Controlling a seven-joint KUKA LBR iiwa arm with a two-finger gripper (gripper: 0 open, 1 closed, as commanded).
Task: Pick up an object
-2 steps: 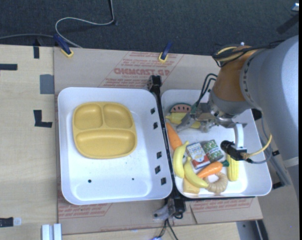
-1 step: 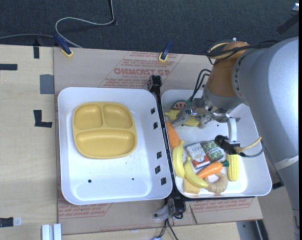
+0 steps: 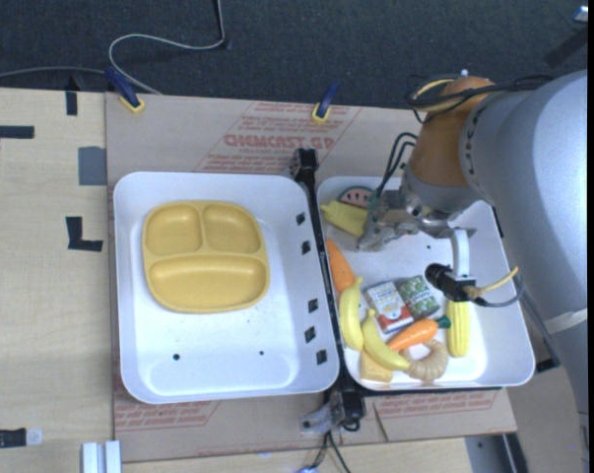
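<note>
Whether the jaws are parted or closed cannot be told. The gripper (image 3: 373,233) hangs low in the right bin (image 3: 508,353), the arm (image 3: 533,156) bent over it from the right. A carrot (image 3: 340,264) lies just left of it.

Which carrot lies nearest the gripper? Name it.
The carrot along the right bin's left wall, just below-left of the gripper. The other carrot lies farther down, among the banana and corn.
</note>
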